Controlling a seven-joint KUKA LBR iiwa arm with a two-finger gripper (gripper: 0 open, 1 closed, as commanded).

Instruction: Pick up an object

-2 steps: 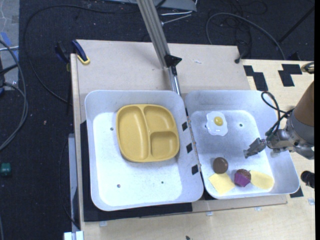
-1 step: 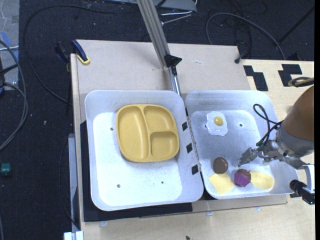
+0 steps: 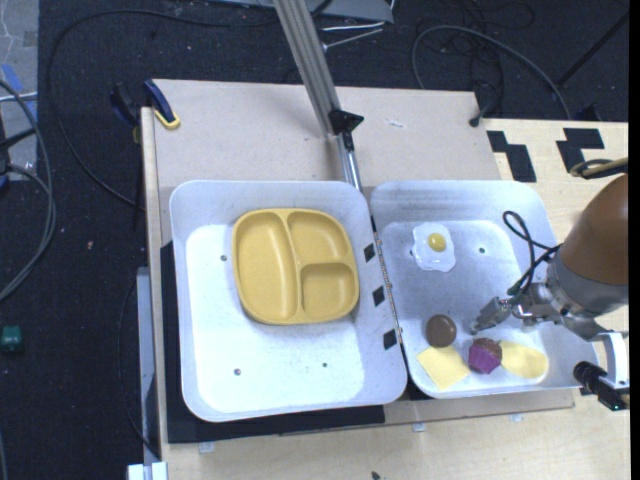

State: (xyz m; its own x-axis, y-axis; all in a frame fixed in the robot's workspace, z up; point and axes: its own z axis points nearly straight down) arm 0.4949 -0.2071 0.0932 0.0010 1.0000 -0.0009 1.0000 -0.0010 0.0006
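cheese slice (image 3: 443, 366) | purple ball (image 3: 485, 355) beside | tool (image 3: 490, 315) above brown ball (image 3: 440, 329), grip unclear

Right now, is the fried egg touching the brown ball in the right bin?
Apart. The camera view shows bare white bin floor between the fried egg and the brown ball.

arm (image 3: 598, 253) – reaches in from right, wrist low | fingers (image 3: 489, 315) – point left, slightly parted
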